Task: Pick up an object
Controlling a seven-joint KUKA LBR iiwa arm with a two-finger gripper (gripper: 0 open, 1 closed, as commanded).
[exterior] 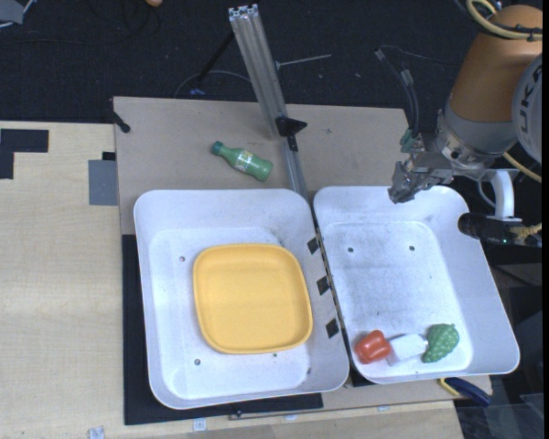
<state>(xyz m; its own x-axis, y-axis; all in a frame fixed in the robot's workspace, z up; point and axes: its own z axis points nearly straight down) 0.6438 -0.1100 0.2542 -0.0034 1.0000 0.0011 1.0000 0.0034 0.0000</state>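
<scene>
Three small toys, a red pepper [372, 346], white block [406, 347] and green bunch [441, 341], huddle touching in the right bin's [398, 273] near corner, awkward to pinch singly. High over that bin's far rim hangs the gripper [408, 187], well apart from them, probably poised before descending.

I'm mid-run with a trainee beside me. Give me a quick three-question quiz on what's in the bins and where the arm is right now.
1. True or false: the yellow plate lies in the left bin.
2. Multiple choice: the green bottle lies (A) in the right bin, (B) on the bench behind the left bin, (C) on the yellow plate.
3. Name the three small things grouped at the right bin's near edge.

Key
1. True.
2. B.
3. A red pepper, a white block and a green bunch of grapes. The claw is over the far rim of that bin, well away from them.
</scene>
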